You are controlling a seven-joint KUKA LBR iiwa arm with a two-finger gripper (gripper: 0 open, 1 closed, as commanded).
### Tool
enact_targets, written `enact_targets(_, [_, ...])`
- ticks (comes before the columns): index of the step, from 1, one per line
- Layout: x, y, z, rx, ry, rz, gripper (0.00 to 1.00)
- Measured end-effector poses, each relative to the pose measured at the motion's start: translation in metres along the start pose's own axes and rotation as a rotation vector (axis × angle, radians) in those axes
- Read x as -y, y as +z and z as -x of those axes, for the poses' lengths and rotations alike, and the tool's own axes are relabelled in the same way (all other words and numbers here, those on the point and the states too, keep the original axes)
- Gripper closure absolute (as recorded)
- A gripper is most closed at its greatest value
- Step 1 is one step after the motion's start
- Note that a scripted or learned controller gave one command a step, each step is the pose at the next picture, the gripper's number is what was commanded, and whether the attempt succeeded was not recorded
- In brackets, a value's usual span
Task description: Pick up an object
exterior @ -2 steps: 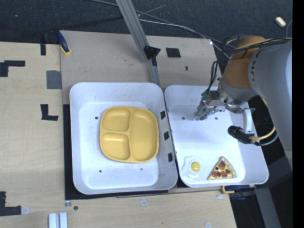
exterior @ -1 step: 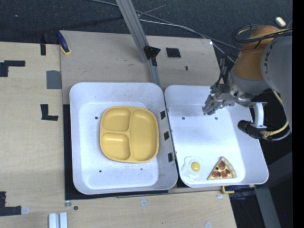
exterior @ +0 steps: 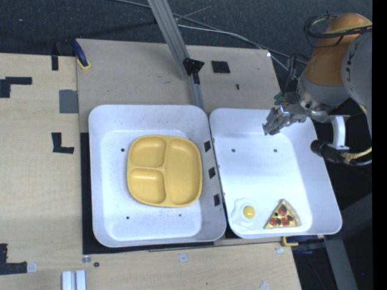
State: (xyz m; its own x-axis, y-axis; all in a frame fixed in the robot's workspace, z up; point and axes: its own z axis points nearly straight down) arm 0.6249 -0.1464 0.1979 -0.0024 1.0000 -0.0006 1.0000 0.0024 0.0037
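Observation:
A yellow three-compartment plate (exterior: 164, 170) lies in the left bin (exterior: 103, 162). At the front of the right bin (exterior: 314, 180) sit a toy fried egg (exterior: 245, 212) and, just right of it, a toy pizza slice (exterior: 282, 215). My gripper (exterior: 273, 124) hangs over the back of the right bin, well behind the egg and the pizza slice. Nothing shows between its fingers.
A slanted metal pole (exterior: 175, 38) rises behind the bins, with its black clamp (exterior: 193, 65) near the gap between them. The arm's orange band (exterior: 335, 47) and cables sit at the right. Black tape marks lie on the wooden bench at the left.

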Motion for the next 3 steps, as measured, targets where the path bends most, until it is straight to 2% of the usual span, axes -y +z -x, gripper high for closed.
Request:
enact_targets(1, [-0.001,-0.028,-0.001,-0.001,0.000,-0.001,1.00])
enact_targets(3, [0.038,-0.041,-0.107,-0.002,-0.004,-0.006,1.00])
